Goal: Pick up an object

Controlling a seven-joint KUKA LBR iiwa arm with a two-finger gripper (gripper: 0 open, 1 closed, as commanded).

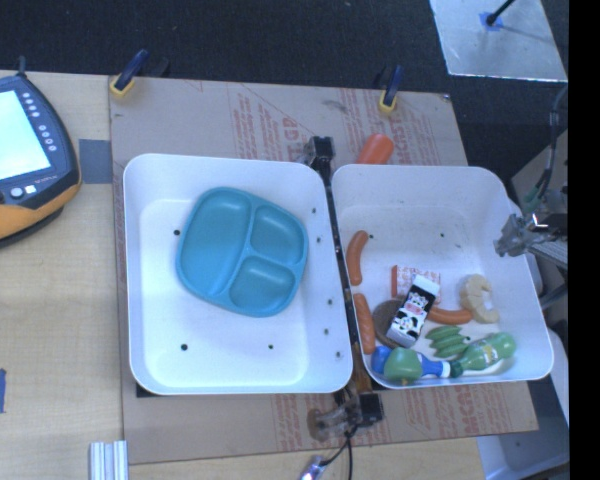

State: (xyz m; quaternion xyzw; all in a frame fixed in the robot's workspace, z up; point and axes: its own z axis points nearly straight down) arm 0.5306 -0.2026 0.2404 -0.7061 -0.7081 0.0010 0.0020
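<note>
The right bin holds several toy items crowded in its near half. A red-brown sausage lies near the bin's left wall, with an orange carrot below it. A black-and-white cow-print carton stands in the middle, in front of a red-and-white packet. To their right lie a tan bagel piece, an orange sausage, green pods, a green bottle and a green-and-blue toy. My gripper is at the bin's right rim, apart from every item.
The left bin holds a blue divided plate. An orange toy lies outside, behind the right bin. Clamps pin the cardboard sheet. A teach pendant rests at far left.
</note>
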